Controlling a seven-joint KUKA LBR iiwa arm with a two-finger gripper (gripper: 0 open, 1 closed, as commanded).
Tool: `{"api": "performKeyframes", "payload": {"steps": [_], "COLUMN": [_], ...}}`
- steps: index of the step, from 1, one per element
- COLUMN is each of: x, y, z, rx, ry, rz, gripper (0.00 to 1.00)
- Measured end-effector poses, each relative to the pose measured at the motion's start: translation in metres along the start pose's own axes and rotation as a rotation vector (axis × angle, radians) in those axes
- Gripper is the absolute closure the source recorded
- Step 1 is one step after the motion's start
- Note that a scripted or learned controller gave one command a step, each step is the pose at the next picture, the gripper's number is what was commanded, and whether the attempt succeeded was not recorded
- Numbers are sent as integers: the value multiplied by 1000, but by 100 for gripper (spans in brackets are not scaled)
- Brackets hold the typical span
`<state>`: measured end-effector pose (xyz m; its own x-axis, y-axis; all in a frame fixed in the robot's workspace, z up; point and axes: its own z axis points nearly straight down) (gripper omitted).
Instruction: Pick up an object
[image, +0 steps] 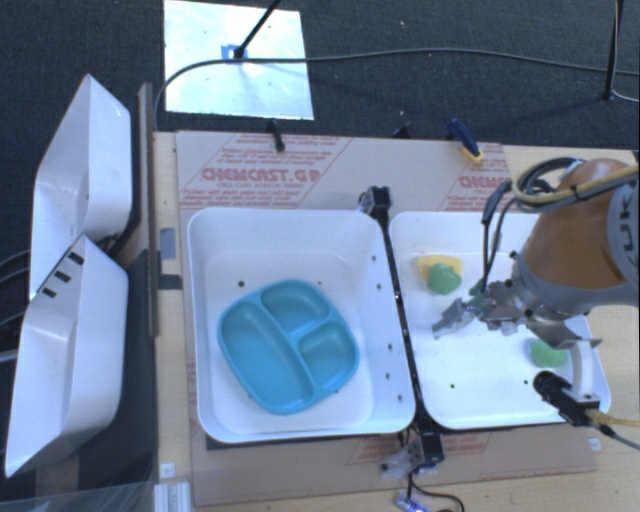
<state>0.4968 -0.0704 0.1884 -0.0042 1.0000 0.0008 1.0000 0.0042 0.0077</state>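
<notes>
On the worktop (250, 165) sit 2 shallow white bins side by side. The left bin (215, 250) holds a blue divided plate (288, 345) with 3 compartments, lying near its middle. The right bin (470, 405) holds a yellow piece (438, 264) with a green round object (443, 280) touching its lower edge, both near the bin's upper left area, and another green object (547, 352) toward the right side, partly hidden by the arm (575, 250). The arm reaches in from the right, its orange band above the wrist, and the end effector (450, 320) hangs low over the right bin's middle, between the 2 green objects and apart from both. Its fingers are spread open with nothing between them.
</notes>
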Motion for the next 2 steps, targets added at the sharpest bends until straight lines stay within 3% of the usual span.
{"api": "performKeyframes", "payload": {"steps": [1,2], "x": [-16,-24], "y": [47,134], "z": [37,74], "rx": [9,6], "ry": [-1,-1], "rz": [4,2], "gripper": [0,0]}}
